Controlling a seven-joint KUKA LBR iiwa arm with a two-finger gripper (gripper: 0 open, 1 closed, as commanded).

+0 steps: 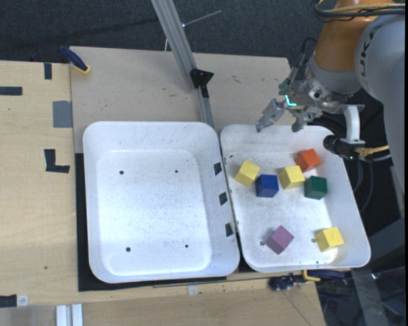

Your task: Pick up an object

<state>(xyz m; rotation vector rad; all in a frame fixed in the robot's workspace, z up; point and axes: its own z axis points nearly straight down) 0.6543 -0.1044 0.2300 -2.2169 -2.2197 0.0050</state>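
My gripper (284, 119) hangs open over the far edge of the right bin (347, 212), its two fingers spread with nothing between them. Below it in that bin lie several small blocks: a yellow block (247, 172), a blue block (266, 185), a second yellow block (292, 176), an orange block (308, 159) and a green block (315, 187). Nearer the front lie a purple block (280, 239) and a third yellow block (329, 238). The orange block is the closest to the fingers, a short way in front and to the right of them.
The left bin (98, 182) stands beside the right one, sharing a middle wall. A grey metal pole (180, 39) slants across the back of the bench. A blue and yellow clamp (75, 60) lies at the far left. Cables run at the right.
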